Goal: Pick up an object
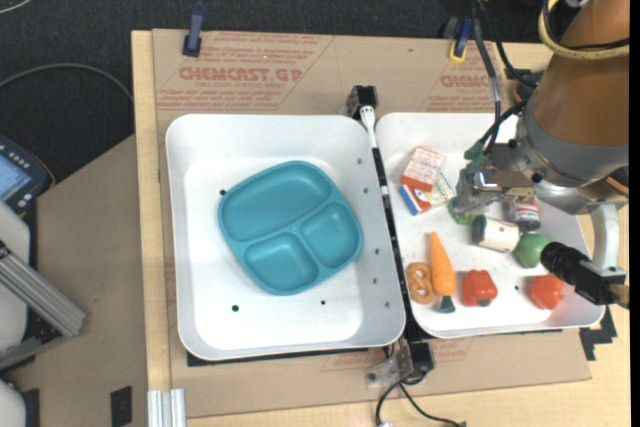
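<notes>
Over the right bin [590,315], low among the toy food, hangs the hand [478,200], a grey metal block at the end of the grey and orange arm [585,75]; whether it is open or closed I cannot tell, since its tips are lost against the clutter beneath it. Nothing can be seen held in it, so the pick looks not yet made. Close candidates lie right around it: a small white and red box [424,173] just to its left, a white cylinder [497,234] just below it, and a green ball [530,248] touching that cylinder's right end. Farther toward the near rim lie a carrot [441,265], a round pretzel-like piece [420,283] beside it, a red pepper [479,287] and a red tomato-like piece [546,291]. The left bin [200,245] holds a teal divided plate [290,227], well apart from the hand. To do this step well, I judge the hand should settle on one thing only, most likely the white cylinder or whatever small greenish item sits straight under it, and come down squarely across the narrow width, not along the length. The pieces are crowded, so a tilted or off-centre descent could nudge the ball or the box aside and close on nothing. A straight lift afterward, clear of the bin wall, would show whether the grasp took
</notes>
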{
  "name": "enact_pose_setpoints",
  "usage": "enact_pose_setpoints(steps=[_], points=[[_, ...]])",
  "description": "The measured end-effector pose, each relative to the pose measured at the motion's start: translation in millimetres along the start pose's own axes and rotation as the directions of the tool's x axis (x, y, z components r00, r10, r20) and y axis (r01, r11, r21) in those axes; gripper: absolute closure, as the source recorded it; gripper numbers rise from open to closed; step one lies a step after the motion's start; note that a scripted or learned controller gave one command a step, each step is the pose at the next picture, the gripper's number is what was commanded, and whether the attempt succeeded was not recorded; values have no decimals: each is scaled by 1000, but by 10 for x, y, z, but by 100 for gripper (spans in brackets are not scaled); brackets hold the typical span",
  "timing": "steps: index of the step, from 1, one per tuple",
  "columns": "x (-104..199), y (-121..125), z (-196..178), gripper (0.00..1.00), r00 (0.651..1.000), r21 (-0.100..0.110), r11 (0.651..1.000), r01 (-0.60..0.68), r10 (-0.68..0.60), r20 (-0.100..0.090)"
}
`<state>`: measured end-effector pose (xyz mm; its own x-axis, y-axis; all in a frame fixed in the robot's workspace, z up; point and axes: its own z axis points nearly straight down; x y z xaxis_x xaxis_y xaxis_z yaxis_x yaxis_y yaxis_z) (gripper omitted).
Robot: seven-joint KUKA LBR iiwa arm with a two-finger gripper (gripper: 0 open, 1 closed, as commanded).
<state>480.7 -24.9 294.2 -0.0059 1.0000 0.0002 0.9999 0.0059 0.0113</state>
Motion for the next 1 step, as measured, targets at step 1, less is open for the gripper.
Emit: enact_pose_setpoints(steps=[1], points=[[1211,-32,613,100,1000,19,1000,7,-7,-4]])
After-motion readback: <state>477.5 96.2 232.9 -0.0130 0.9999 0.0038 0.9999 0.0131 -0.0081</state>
